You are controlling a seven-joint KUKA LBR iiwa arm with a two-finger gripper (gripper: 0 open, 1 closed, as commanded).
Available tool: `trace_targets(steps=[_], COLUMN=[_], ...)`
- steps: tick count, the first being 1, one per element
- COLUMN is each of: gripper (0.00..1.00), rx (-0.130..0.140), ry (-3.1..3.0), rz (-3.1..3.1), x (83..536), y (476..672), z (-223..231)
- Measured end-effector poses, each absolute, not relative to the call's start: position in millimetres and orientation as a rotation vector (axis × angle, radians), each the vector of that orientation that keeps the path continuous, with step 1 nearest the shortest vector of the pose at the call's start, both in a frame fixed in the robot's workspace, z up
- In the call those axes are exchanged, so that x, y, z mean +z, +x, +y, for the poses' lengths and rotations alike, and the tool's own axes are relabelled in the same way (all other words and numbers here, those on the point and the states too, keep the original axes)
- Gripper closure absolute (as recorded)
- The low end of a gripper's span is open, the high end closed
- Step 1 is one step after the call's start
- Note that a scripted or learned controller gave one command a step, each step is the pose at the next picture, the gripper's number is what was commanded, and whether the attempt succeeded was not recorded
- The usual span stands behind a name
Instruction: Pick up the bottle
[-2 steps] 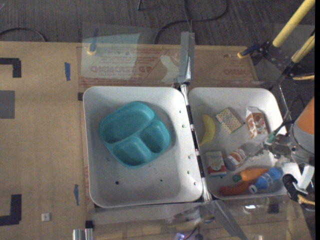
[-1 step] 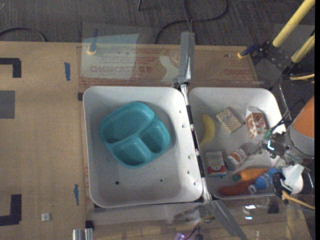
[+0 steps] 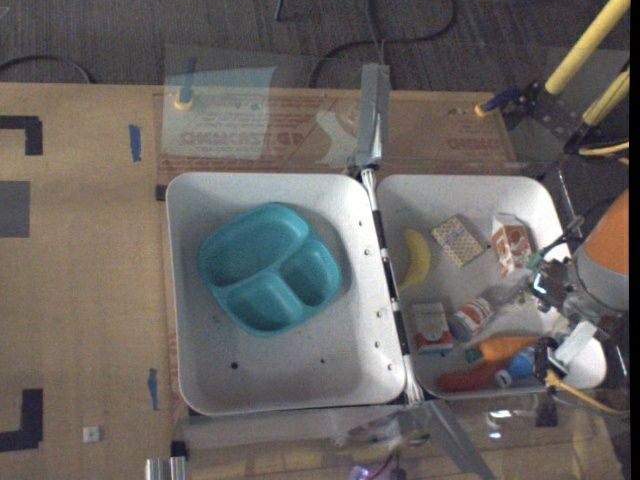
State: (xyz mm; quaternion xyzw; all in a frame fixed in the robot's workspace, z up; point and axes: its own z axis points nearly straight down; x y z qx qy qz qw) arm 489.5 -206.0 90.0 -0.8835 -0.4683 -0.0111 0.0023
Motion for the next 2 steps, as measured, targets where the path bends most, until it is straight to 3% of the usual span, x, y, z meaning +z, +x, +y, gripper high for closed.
trace_targets(steps=[1,2], gripper=[0.0,0.0], rx=[-0.037,0.008], ry=[-2.903,-2.834], rz=[-1.18,-1.341], x=[90.0,96.4], y=[490.1,478.5], z=[-207.0,-174.5])
